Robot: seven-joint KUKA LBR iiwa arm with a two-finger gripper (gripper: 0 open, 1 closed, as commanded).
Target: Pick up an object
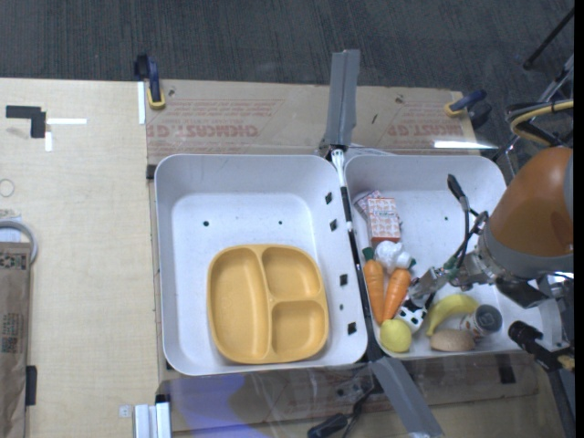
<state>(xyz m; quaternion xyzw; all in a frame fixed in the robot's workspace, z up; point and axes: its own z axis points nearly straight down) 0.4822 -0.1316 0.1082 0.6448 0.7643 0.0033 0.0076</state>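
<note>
My gripper [425,288] is down in the right bin [429,182], just right of two orange carrots [386,290] and left of a yellow banana [451,309]. A small black-and-white item [411,316] lies directly below it. A yellow lemon [396,335] sits at the bin's front, and a tan potato-like piece [451,339] lies beside it. A red-and-white snack packet [380,215] and a white lump [392,255] lie further back. Nothing shows as held.
The left bin [178,245] holds a yellow divided plate [268,300]. A grey round item [486,318] sits at the right bin's front right. The arm's orange band [543,203] hangs over that bin's right side. Cables cross near the arm.
</note>
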